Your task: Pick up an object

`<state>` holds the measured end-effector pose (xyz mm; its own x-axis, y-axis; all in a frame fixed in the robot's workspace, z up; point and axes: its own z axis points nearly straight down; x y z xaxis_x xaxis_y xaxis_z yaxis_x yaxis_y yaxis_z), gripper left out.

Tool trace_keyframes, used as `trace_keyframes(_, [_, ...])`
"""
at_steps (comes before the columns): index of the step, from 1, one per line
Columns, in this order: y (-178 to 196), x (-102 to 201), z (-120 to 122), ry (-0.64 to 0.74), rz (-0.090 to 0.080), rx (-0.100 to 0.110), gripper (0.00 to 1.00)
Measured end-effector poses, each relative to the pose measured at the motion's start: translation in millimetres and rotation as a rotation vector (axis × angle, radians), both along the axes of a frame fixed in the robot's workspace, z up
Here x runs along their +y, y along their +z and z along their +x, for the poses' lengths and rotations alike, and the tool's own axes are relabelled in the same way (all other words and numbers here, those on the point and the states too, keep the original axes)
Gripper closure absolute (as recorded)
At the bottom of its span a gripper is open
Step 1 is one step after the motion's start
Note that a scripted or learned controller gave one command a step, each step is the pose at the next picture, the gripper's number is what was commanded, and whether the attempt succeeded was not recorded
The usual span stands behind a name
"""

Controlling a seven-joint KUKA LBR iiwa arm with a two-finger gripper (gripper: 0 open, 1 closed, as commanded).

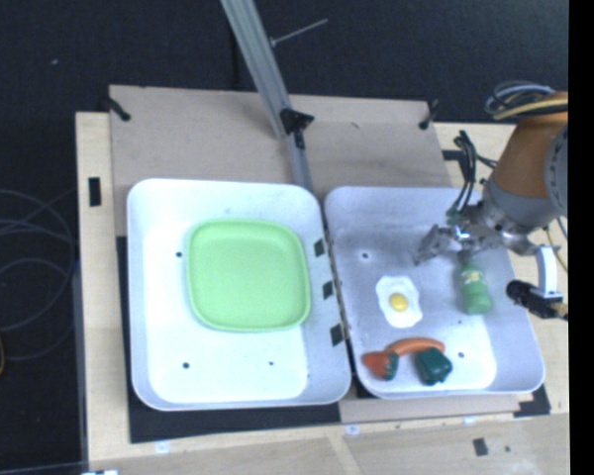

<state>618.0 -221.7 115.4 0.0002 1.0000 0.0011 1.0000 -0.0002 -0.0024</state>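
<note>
My gripper [442,247] hangs over the back of the right bin [515,359], its fingers spread open with nothing between them. A green bottle [473,291] lies just to the gripper's front right, its top close to one finger. A fried egg toy [399,302] lies in the middle of the bin, in front of the gripper. Along the bin's front edge lie an orange sausage [417,345], a red piece [381,365] and a dark green piece [435,366].
The left bin [158,364] bears a light green square plate [247,274]. A grey pole [262,57] slants up from the back edge between the bins. The arm's orange band [525,156] rises at the right.
</note>
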Motion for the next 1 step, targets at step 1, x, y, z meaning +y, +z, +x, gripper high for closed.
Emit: trace_keyframes(1, [-12.6, 2.5, 2.4, 0.004, 0.000, -0.007, 0.00])
